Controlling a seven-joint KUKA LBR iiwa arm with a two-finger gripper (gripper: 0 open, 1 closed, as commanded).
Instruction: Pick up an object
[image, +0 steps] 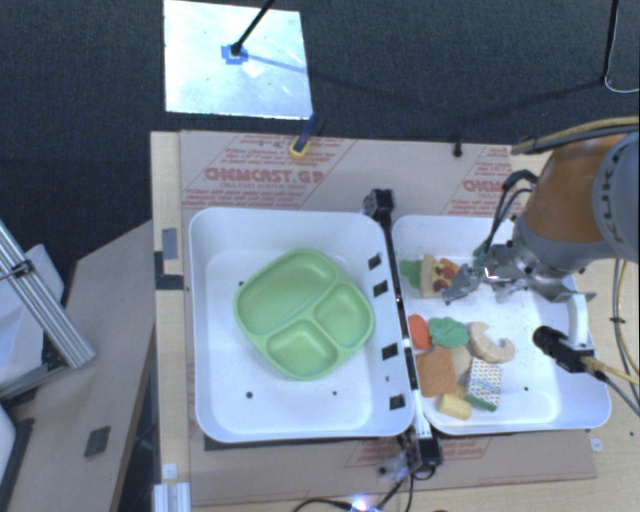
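Note:
My gripper (468, 286) hangs over the upper part of the right bin (575, 400), just right of a toy pizza slice (436, 273) and a small green piece (410, 270). Below it lie a red-orange piece (418, 332), a green leafy piece (451, 330), a tan mushroom-shaped piece (491, 345), an orange slab (435, 372), a small patterned box (485, 379) and a yellow piece (455, 405). I see nothing lifted off the bin floor.
The left bin (225, 400) holds a green divided plate (303, 312). A black-clipped divider (395, 310) separates the bins. The arm's grey and orange body (580, 205) covers the right bin's upper right corner. Cardboard lies under both bins.

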